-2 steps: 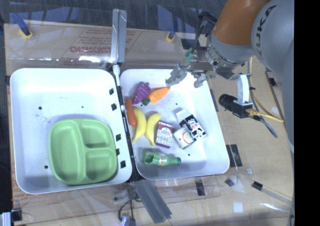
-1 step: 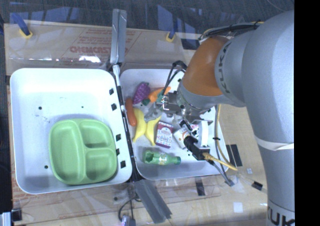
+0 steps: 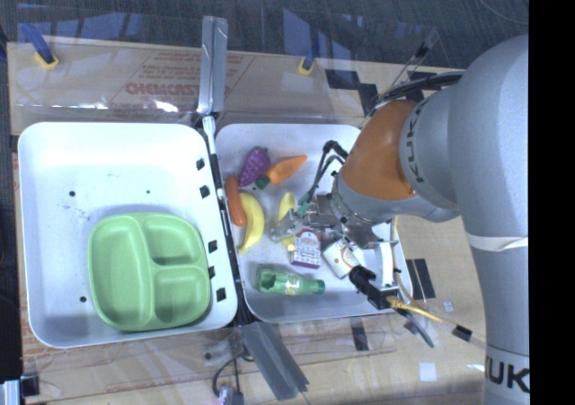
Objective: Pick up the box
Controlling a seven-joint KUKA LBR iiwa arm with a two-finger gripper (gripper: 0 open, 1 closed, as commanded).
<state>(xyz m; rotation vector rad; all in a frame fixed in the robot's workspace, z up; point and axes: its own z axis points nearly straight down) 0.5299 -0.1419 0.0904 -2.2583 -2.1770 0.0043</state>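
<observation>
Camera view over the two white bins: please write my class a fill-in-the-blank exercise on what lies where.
1. The green divided plate lies in the ____ bin.
2. Of the things in the right bin, the green bottle lies nearest the ____ edge of the picture.
3. The purple grapes lie beside an orange ____.
4. The tool hangs just above the small ____, which lies right of the banana.

Missing words: left; bottom; carrot; box

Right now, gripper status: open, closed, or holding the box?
Gripper: low in the right bin, right above the box; open or closed cannot be told.
</observation>
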